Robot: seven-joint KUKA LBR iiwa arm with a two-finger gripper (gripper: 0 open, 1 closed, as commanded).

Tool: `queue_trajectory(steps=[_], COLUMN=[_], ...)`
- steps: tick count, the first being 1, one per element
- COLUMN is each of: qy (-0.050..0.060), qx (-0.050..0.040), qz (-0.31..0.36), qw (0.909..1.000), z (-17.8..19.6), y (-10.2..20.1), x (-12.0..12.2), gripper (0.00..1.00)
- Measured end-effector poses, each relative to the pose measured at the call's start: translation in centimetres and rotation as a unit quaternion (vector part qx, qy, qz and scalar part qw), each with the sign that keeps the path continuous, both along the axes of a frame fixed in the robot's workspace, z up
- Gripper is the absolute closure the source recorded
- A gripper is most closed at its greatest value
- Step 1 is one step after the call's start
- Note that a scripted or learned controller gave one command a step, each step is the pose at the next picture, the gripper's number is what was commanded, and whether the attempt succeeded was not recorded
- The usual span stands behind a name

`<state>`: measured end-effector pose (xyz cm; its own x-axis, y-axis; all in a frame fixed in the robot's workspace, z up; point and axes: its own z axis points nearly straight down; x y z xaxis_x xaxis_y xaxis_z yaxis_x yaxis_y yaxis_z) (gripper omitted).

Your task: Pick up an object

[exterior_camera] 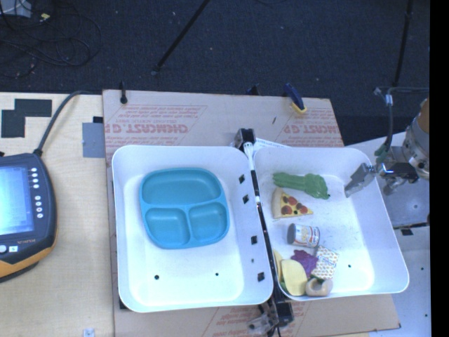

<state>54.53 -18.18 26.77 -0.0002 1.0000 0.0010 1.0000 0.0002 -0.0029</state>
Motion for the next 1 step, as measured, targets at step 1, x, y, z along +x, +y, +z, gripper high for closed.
queue_trajectory(steps=[1], qy=[0.001], qx=[0.0009], qz=[0.002], qw=[1.0000], z=[-13.21], y=[5.08], x=[3.80], gripper=[0.00])
